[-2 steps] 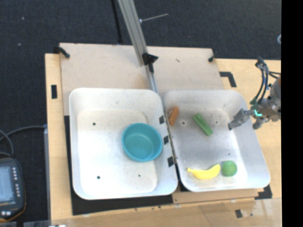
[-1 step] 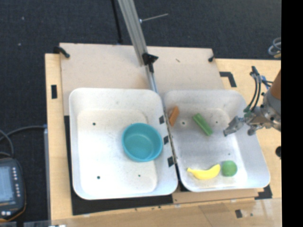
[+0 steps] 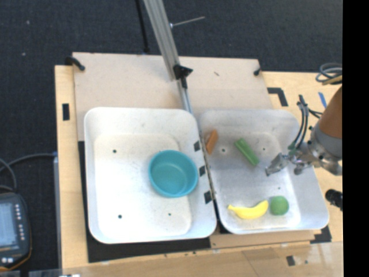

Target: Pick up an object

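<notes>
right now my hand (image 3: 281, 165) hangs over the right bin (image 3: 311, 212), holding nothing i can see; how far open, i cannot tell. nearest is the green stick (image 3: 247, 152), just left, lying diagonally.

the arm (image 3: 330, 120) is cut off at the right edge; a handheld screen (image 3: 11, 227) is cropped at the left edge.
</notes>
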### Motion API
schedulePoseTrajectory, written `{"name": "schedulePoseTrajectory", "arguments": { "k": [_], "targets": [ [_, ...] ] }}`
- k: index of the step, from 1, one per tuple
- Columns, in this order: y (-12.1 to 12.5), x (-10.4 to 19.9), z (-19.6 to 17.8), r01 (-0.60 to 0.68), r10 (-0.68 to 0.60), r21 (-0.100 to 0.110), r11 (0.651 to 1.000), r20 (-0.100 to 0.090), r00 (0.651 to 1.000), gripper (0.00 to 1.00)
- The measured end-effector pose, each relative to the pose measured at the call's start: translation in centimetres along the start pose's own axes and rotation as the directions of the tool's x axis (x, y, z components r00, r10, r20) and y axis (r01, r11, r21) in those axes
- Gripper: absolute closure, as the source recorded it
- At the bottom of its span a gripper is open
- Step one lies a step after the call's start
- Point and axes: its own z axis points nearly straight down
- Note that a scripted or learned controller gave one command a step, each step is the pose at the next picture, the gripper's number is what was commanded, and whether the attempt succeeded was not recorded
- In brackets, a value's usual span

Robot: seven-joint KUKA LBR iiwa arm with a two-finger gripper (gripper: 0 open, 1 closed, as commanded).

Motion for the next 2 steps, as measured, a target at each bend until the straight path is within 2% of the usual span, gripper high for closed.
{"name": "schedulePoseTrajectory", "arguments": {
  "k": [1, 2],
  "targets": [
    [0.1, -0.1, 4.9, 0.0, 0.0, -0.005, 1.0, 0.002, 1.0, 0.0],
    [0.2, -0.2, 3.6, -0.004, 0.004, -0.01, 1.0, 0.002, 1.0, 1.0]
  ]
}}
